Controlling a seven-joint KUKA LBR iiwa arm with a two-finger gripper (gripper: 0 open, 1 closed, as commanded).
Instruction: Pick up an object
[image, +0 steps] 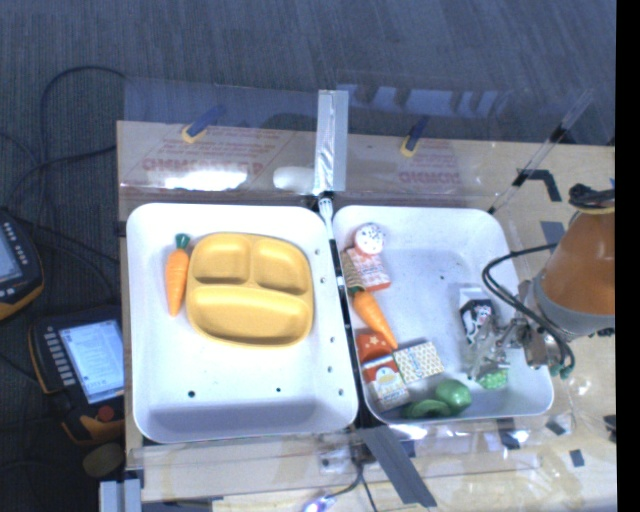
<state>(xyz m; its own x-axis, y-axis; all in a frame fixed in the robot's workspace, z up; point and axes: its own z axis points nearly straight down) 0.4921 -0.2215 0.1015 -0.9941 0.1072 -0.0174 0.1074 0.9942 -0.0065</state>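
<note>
- The green piece (492, 380) lies in the right bin (440, 215), near its front right corner, on the white floor.
- The pincer (488, 358) stands just above the green piece; I cannot tell whether the two touch, nor whether the pincer is wide, narrow or holding anything.
- The arm (585, 270) reaches in over the right bin's right wall, its orange band outside the bin and the grey wrist leaning down and leftward toward the bin floor.
- A larger green pepper (440, 400) lies left of the green piece, against the front wall.
- A patterned box (418, 360) sits just behind the pepper, with a red pack (385, 382) touching its left side.
- A carrot (372, 315) lies slantwise behind the red pack, along the left wall.
- A pouch (364, 268) with a round pale cap (370, 238) lies at the back left corner; its label is too blurred to read.
- The left bin (230, 400) holds a yellow tray (248, 288) and a second carrot (177, 278) just beside the tray's left edge.
- Red print shows on the clear panel (200, 160) behind the bins, on the tabletop (590, 440); it cannot be read.
</note>
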